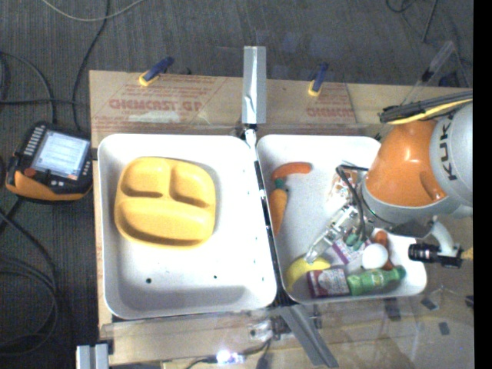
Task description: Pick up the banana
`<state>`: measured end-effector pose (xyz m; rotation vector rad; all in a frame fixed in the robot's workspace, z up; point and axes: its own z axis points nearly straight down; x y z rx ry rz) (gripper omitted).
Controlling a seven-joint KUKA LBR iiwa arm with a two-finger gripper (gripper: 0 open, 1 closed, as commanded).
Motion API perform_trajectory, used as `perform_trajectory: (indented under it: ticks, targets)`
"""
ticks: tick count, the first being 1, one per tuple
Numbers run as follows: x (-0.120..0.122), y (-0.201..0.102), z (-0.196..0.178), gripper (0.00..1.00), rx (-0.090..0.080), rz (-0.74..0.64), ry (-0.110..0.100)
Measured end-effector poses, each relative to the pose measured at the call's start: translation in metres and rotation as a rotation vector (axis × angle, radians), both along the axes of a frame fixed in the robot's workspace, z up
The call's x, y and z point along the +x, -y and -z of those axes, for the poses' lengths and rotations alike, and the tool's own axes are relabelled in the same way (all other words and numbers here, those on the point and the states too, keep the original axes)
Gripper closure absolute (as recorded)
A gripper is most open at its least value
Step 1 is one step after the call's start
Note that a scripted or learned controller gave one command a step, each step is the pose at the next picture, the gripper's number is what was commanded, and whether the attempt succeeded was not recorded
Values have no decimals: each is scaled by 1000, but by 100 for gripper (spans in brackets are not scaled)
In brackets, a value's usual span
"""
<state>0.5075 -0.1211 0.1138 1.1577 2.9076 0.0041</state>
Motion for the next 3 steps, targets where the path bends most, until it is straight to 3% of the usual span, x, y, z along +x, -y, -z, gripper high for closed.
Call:
perform_trajectory:
  ticks: [1, 2, 3]
  targets:
    - [-12, -53, -70, 0, 1, -276, -13]
    - [-10, -53, -79, 100, 2, -276, -10]
    - [-10, -53, -79, 0, 2, -275, -11]
